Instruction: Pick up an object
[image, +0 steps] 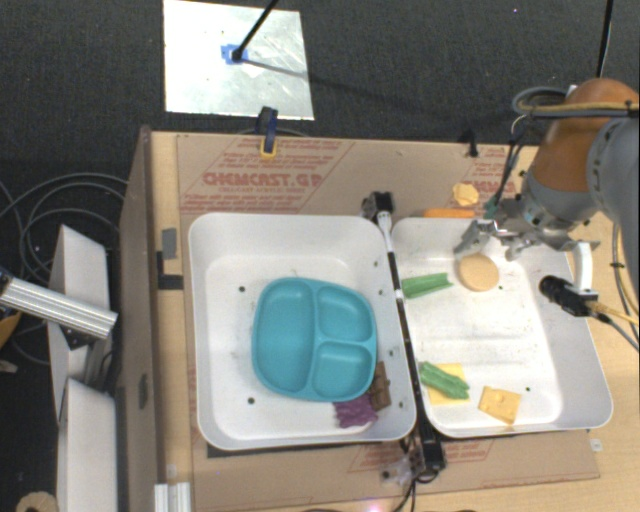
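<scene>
Over the right bin (560, 415), your gripper (487, 243) hangs above the tan round disc (479, 272) near the back wall. Can't tell the jaw state from this view. Centre on the disc before descending; the green piece (425, 285) sits just beside it, so come straight down and avoid clipping it.

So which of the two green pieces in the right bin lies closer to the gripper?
The upper green piece, near the bin's left wall, just left of the round tan piece under the gripper. The other green piece lies toward the front edge, on a yellow piece.
</scene>
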